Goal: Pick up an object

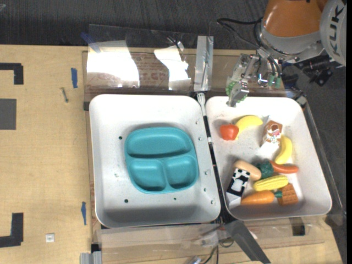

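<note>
The hand point(238, 95) hangs over the far left corner of the right white bin point(313, 147), fingers apart, above a small red plastic tomato point(229, 131).

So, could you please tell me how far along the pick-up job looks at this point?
Nothing looks picked yet: the toy food, including the yellow banana and red pepper, lies in the right bin, and the teal tray in the left bin carries nothing. The claw hangs over the right bin's far edge. Descending, grasping and lifting remain.
</note>
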Tool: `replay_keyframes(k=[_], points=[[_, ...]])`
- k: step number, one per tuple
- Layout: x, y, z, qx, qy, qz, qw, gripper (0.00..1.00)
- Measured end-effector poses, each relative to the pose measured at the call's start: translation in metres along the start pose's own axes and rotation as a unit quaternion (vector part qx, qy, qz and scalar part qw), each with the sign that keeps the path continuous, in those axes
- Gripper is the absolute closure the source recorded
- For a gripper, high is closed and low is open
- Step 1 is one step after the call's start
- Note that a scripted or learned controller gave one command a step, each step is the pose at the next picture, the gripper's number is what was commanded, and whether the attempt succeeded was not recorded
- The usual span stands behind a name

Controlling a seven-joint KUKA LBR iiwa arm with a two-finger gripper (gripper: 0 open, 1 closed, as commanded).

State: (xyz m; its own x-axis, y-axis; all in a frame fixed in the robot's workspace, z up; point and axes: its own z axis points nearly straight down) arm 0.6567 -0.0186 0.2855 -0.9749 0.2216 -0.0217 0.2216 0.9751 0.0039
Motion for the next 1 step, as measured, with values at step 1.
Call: replay_keyframes(k=[1], points=[[-0.0019, 0.0006, -0.0115, -0.001, -0.004, 0.0, 1.0, 1.0]])
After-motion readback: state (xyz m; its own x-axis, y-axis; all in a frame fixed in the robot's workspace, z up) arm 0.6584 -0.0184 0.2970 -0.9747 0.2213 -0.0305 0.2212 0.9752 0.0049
